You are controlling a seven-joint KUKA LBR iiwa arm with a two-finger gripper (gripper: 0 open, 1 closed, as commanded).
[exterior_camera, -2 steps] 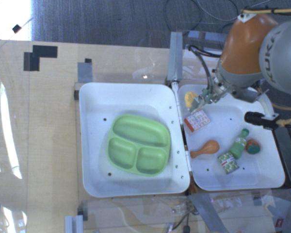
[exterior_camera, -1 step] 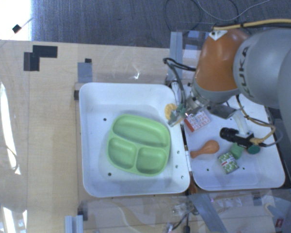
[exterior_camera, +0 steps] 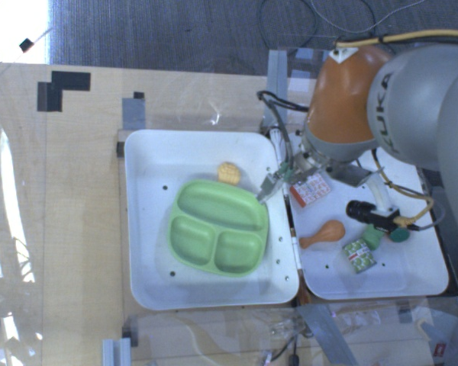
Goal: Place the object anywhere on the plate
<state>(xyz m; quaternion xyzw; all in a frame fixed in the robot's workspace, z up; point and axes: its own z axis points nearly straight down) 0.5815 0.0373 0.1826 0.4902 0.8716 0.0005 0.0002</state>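
- Presently poised over the right rim of the plate: the hand. Impossible to tell whether spread or pressed together; nothing seen pinched.
- Probably the task's thing: small yellow lump, just beyond the plate's far rim, close to touching, lying on the floor of the left bin and not yet on the plate.
- Might skid away from the plate if struck off-centre, being small and rounded by the look of it.
- Might catch the plate's raised rim on a low approach, shoving or tipping the plate instead of reaching the lump.
- Might close on air, given so little height to grip.
- Could drift toward the wrong thing: red-and-white box and orange drumstick toy, both right of the plate, across the bin wall.
- Could drop short, landing back beside the plate's rim.
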